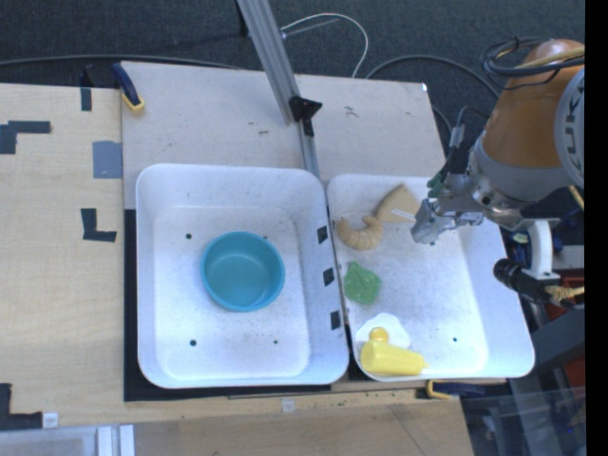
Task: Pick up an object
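- Poised over the upper part of the right bin, the grey two-finger pincer [427, 231] pointed down toward the bin floor; whether it was released or clenched could not be told, and nothing showed in its grasp.
- The grey arm with its orange band [532, 112] came in from the right edge above that bin.
- The left shallow white bin [161, 255] held a round teal plastic bowl [243, 271], upright near its middle.
- The right shallow white bin [475, 331] lay just beside it and held four objects.
- A tan croissant-shaped piece [361, 234] sat just left of the pincer, touching a beige wedge-shaped piece [399, 200] at its upper right.
- A yellow duck-like plastic toy [389, 357] lay in the lower left corner on a small white piece [385, 327].
- A crumpled green leafy piece [362, 283] lay between the croissant and the toy, by the left wall.
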`<state>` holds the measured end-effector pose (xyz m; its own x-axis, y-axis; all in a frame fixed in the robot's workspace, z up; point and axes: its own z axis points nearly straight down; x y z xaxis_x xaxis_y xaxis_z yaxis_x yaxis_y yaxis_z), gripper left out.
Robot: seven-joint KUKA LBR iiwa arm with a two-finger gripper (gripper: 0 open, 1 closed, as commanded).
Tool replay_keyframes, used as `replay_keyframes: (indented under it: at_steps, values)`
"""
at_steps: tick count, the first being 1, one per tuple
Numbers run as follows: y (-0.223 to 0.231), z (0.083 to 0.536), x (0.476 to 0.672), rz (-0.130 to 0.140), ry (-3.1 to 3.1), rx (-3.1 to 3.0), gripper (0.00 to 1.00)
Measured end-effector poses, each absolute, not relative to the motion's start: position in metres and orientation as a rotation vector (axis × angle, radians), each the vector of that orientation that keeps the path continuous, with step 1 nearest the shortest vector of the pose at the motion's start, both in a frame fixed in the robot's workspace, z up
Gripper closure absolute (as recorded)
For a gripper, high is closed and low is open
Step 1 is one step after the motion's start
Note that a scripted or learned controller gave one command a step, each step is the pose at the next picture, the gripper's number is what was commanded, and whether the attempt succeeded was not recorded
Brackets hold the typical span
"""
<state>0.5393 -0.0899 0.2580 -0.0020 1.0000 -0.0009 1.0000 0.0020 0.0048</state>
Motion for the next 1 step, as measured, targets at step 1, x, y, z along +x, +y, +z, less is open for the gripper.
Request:
replay_keyframes:
  at_steps: [1]
  values:
    - [-0.0483,0.2440,0.5596,-0.002,2.228,2.217,1.00]
